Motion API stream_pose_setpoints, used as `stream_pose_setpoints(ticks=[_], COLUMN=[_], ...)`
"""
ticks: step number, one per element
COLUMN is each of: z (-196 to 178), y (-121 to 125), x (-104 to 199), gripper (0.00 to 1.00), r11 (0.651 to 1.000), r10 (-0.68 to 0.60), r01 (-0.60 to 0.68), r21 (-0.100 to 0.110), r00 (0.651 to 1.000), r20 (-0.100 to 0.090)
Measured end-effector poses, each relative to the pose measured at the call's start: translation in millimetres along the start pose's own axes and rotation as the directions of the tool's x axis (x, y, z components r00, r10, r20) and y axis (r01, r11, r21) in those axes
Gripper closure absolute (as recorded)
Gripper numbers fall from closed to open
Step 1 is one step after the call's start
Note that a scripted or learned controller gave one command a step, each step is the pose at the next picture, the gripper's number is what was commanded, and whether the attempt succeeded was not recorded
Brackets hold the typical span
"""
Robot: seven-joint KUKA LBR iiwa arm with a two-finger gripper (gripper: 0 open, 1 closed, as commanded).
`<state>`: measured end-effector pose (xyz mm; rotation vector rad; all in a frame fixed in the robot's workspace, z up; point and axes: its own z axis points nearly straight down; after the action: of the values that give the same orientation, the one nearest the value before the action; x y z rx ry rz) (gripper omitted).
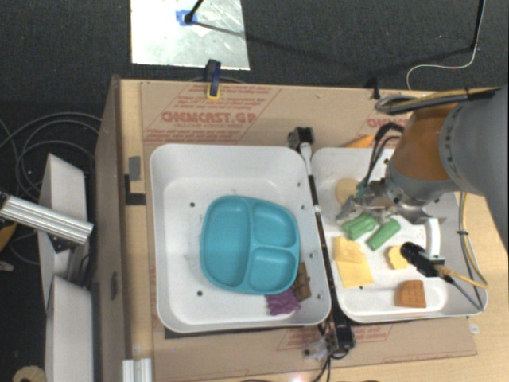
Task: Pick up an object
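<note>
My gripper (pixel 355 207) hangs low over the left part of the right bin (pixel 445 313). Just below it lie two green cylinders (pixel 360 227) (pixel 383 235), side by side and tilted. A tan round piece (pixel 346 189) sits right behind the gripper. A yellow slice (pixel 352 263) lies in front of the green pieces, with a small yellow block (pixel 397 258) to its right. A brown biscuit-like piece (pixel 410 294) rests near the bin's front edge. Nothing is visibly lifted off the bin floor.
The left bin (pixel 171 213) holds a teal divided plate (pixel 248 243), with a purple lump (pixel 279 302) and a small brown piece (pixel 303 285) at its front right. An orange thing (pixel 362 142) pokes out behind the right bin. The grey arm covers that bin's right back corner.
</note>
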<state>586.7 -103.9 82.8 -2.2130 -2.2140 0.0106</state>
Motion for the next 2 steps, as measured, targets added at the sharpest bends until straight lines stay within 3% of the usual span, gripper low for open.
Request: stream_pose_setpoints(ticks=[1, 2], z=[-17.0, -16.6], y=[5.9, 5.7], x=[-1.1, -1.1], gripper=[1.00, 0.00], r11=[1.000, 1.000], r10=[-0.001, -0.001], r01=[0.001, 0.001], r21=[-0.017, -0.016], r00=[1.000, 1.000], r20=[0.004, 0.004])
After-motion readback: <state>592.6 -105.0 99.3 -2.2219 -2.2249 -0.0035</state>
